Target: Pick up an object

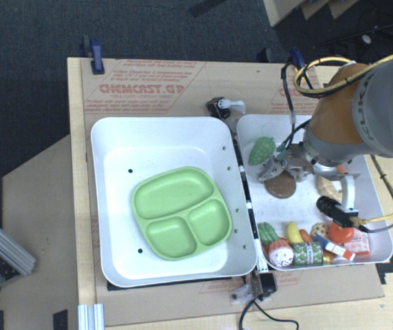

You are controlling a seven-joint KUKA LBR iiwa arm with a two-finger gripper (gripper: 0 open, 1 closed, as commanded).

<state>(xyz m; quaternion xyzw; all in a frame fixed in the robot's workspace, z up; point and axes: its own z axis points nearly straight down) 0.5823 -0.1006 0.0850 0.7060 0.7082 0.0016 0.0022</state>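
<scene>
Reaching in from the right, the arm [361, 108] hangs over the right bin [382, 215]; its gripper [284, 167] sits low, though whether it is clenched cannot be told. A green divided plate [181, 213] lies in the left bin [114, 150]. A brown disc [279, 185] lies just beneath the gripper, a green leafy piece [260, 150] beside it.

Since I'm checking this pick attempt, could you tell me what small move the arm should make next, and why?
Probably a short straight descent. The gripper hangs in the right white bin, right at the flat round brown disc, with the leafy green toy just beside it. Nothing visibly sits between its fingers, so lowering onto the disc seems the likeliest step.
</scene>
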